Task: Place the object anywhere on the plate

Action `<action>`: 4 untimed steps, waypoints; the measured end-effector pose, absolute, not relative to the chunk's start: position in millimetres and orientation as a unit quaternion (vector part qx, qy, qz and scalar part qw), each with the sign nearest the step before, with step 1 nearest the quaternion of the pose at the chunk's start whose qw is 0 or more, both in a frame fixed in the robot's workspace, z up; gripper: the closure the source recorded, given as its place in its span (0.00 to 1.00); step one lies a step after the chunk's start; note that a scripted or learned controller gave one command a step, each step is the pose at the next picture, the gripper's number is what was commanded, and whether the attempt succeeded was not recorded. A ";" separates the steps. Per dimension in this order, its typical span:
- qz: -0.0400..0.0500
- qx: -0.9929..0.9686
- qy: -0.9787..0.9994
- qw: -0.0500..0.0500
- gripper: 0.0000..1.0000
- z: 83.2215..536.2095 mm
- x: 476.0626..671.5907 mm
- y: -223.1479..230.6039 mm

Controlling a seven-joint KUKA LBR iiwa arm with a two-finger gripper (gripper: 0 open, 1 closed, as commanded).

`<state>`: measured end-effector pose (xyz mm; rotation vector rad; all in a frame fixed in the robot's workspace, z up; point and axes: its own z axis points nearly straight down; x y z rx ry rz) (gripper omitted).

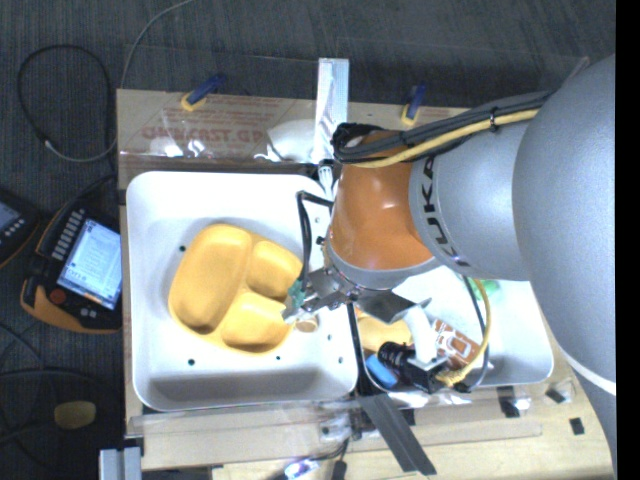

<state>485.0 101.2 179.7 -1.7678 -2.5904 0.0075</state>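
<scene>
Dark carpet floor (60,28) all round, loose cables on it. Far L on the floor: handheld control unit (85,263), orange/black, screen lit. The bench (230,118) has a brownish top w/ a blue clamp (203,91) at its back edge.

L bin (150,208): white, shallow. Yellow plate (225,278) lies in it, three rounded lobes, roughly centred and flat.

The pincer (305,311) sits at the plate's R edge, near the wall between the two bins. A small tan piece (307,321) w/ a green fleck just above it shows at the tip, touching or just over the plate's rim. I can't tell from here whether the pincer is open or closed, nor whether that piece is gripped or only lying there.

Arm (540,198) comes in from the R. Its orange band (375,218) is over the bin divider and the grey body covers much of the R bin (530,353).

R bin, visible part: yellow item (385,333) just R of the divider, blue item (378,371) below it near the front wall, orange-brown patterned item (457,346) further R, green bit (487,288) above that. The shapes are partly hidden, so no ID.
</scene>
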 end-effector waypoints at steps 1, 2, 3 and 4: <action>0.003 -0.462 -0.887 0.001 1.00 264.2 585.5 122.5; 0.001 -0.269 -0.963 0.004 1.00 179.9 484.6 49.0; -0.001 -0.134 -0.991 0.002 1.00 124.4 588.3 117.2; -0.007 -0.084 -0.996 -0.039 1.00 118.0 550.7 126.2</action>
